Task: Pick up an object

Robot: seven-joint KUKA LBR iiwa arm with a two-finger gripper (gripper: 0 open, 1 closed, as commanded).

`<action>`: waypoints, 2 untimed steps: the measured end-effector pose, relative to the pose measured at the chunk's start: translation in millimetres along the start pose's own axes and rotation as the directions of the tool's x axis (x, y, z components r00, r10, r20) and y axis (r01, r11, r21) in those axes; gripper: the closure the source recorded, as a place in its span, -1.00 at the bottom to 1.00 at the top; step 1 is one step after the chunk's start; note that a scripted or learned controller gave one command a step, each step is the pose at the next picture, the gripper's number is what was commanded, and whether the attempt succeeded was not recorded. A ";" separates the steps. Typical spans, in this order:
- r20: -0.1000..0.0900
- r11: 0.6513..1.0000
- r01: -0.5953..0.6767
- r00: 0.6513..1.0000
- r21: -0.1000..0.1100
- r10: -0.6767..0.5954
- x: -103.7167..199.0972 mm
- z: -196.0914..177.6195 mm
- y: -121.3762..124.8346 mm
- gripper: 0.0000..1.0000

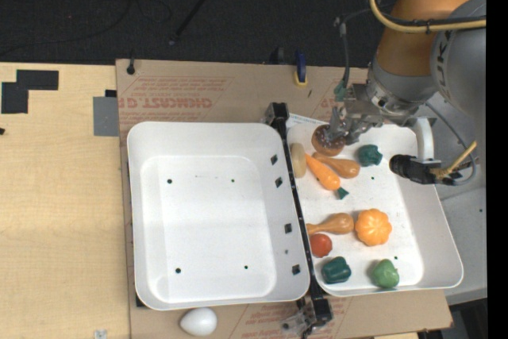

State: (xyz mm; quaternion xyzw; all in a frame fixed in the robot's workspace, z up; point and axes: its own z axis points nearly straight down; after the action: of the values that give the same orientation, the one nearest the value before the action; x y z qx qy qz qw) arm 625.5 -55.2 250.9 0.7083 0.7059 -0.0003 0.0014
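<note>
We're mid-attempt, nothing lifted yet as far as we can judge. The pincer (340,131) is down at the far end of the right bin (432,250), right over a brown roundish object (324,142) that sits by the bin's back wall. We can't tell whether it's spread or pressed together; the wrist hardware hides that, so we can't call a grasp.

The brown object looks like the target, and it appears to rest on the bin floor, touching or just under the pincer. The rest lies loose in that bin: carrot (324,172) and butternut squash (343,167) just beside the target, teal piece (369,156) near it, small pumpkin (373,227), tomato (321,245), green pepper (336,271) and green round piece (386,274) toward the near end. The left bin (147,171) isn't involved.

Left to do: confirm grip, lift clear. The neighbours are crowded, so a bump is likely.
</note>
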 end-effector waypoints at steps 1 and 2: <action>-0.003 1.000 0.007 1.000 0.001 -0.007 44.5 -33.7 1.0 1.00; -0.003 1.000 -0.002 1.000 0.015 0.002 10.3 19.3 -82.8 1.00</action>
State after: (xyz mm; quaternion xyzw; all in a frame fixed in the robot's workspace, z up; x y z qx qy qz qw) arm 542.8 -44.6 231.5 0.7088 0.7053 -0.0044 -0.0049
